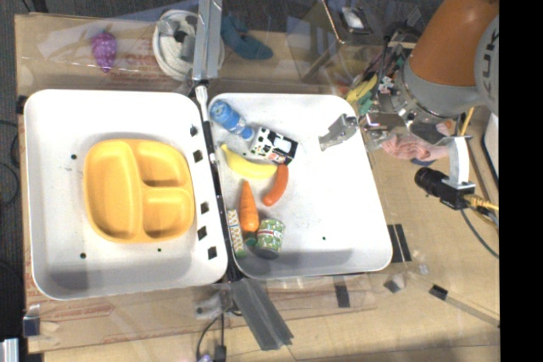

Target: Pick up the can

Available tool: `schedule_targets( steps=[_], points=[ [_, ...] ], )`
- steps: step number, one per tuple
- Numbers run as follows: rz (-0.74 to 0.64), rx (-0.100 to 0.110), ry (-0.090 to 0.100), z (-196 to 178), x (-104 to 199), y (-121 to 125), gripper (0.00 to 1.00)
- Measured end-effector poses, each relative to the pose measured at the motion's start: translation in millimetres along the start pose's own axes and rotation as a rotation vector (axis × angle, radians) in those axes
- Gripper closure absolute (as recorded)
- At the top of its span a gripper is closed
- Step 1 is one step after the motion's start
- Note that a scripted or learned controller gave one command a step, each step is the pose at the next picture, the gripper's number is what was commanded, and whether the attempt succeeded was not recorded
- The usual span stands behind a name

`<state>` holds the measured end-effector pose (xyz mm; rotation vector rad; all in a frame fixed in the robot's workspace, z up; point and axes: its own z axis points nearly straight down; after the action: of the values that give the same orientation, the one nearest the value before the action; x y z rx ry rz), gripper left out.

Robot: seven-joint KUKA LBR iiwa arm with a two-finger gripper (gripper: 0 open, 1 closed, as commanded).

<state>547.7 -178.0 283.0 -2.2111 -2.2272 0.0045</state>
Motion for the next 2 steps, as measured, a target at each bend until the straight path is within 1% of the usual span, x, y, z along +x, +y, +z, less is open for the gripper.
schedule_targets(
  steps=[1,2],
  points=[
    [0.039,0.002,0.0,98.8,53.1,-4.1,0.0],
    [0.062,0.001,0.001,153.8,72.3,-70.8,0.0]
  ],
)
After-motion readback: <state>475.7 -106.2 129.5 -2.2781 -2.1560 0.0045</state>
